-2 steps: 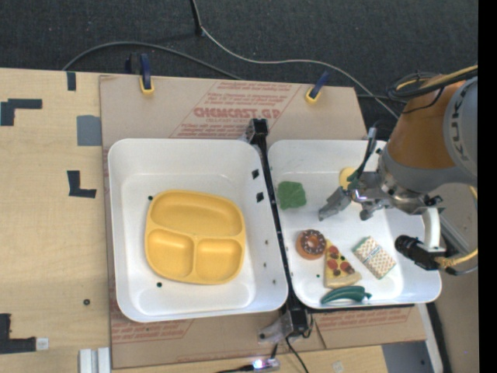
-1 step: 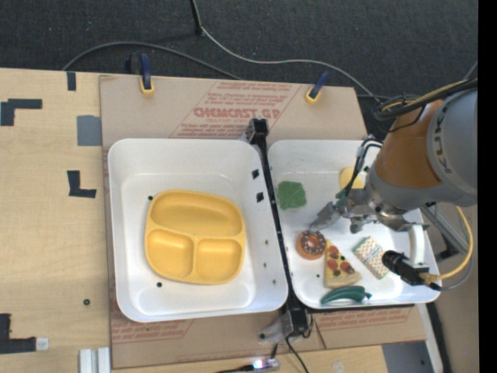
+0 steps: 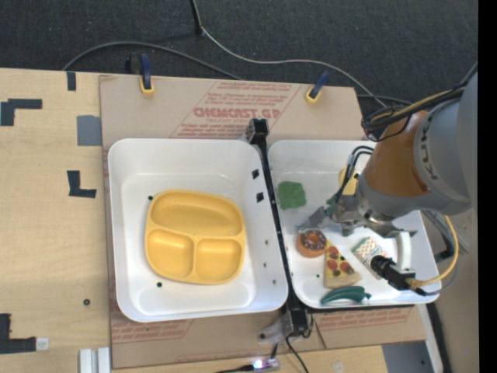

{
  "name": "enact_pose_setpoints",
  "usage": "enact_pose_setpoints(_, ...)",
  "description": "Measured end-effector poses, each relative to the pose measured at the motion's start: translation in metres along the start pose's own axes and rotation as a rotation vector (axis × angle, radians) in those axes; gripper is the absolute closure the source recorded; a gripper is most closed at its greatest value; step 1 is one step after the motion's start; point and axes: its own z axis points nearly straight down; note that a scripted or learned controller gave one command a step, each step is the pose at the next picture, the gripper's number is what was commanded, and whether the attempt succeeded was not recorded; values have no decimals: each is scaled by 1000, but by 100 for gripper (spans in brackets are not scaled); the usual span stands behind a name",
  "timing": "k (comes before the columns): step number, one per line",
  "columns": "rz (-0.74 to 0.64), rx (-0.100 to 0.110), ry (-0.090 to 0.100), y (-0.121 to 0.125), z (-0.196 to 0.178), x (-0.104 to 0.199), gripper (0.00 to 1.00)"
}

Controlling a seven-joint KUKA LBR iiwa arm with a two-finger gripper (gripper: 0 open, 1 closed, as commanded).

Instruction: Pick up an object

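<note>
My gripper (image 3: 317, 221), jaw state I cannot tell, hangs just above the donut (image 3: 312, 242) in the right bin (image 3: 311, 155).

Doughnut (image 3: 312, 242) hemmed by pizza slice (image 3: 339, 266)

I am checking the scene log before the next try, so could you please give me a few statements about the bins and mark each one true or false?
1. The yellow divided plate lies in the left bin. True.
2. The green piece lies in the left bin with the plate. False: it lies in the right bin, near the wall between the bins.
3. The doughnut lies beside the pizza slice in the right bin. True.
4. The arm hangs over the left bin. False: it is over the right bin.
5. The plate has three compartments. True.
</note>
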Motion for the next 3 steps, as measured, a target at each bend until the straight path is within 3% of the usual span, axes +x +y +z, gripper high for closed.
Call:
enact_pose_setpoints(1,-7,-18,5,7,-17,5,100)
enact_pose_setpoints(2,-2,6,-4,2,-76,0,100)
enact_pose_setpoints(3,-3,5,-3,6,-137,8,100)
